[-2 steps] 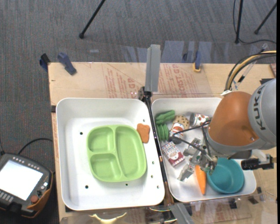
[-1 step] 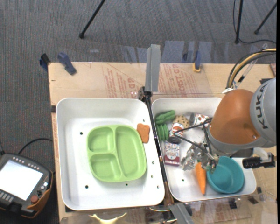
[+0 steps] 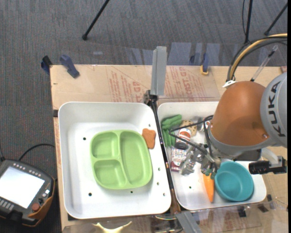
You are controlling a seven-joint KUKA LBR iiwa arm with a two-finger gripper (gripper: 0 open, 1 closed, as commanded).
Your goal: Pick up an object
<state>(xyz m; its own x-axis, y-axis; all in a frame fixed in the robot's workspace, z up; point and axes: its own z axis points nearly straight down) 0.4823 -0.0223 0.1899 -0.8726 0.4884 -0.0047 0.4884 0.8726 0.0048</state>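
My gripper hangs low in the right bin, under the orange wrist band, over a cluster of small items. A red and white packet lies just to its left. A teal bowl sits to its right, with an orange carrot beside the bowl. A green item lies at the bin's back left, next to a small round red and white object. The arm hides much of this bin. Nothing shows as held.
The left bin holds a green divided plate and a small orange piece by its right wall. A grey post stands behind the divide between the bins. A teach pendant lies on the floor at lower left.
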